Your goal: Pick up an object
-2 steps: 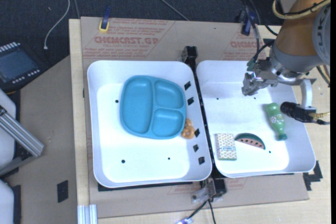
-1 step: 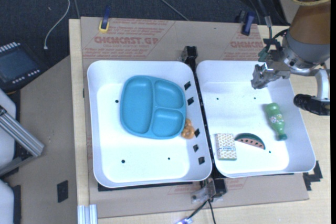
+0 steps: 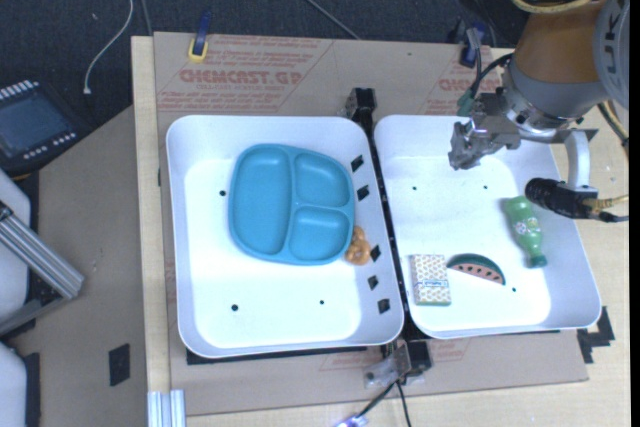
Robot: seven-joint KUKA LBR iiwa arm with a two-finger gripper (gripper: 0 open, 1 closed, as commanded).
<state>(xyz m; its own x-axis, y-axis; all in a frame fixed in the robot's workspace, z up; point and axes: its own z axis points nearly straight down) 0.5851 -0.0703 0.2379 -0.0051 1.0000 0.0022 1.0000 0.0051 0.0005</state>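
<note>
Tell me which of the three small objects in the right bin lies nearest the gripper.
The green bottle, lying by the bin's right wall, is nearest the gripper. The watermelon slice and the patterned card sit farther toward the near rim.

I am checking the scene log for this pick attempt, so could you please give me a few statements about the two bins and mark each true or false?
1. The blue divided plate lies in the left bin. True.
2. The green bottle lies in the left bin. False: it is in the right bin, near the right wall.
3. The watermelon slice lies beside the small patterned box. True.
4. The gripper holds the bottle. False: it hangs over bare floor of the right bin, apart from the bottle.
</note>
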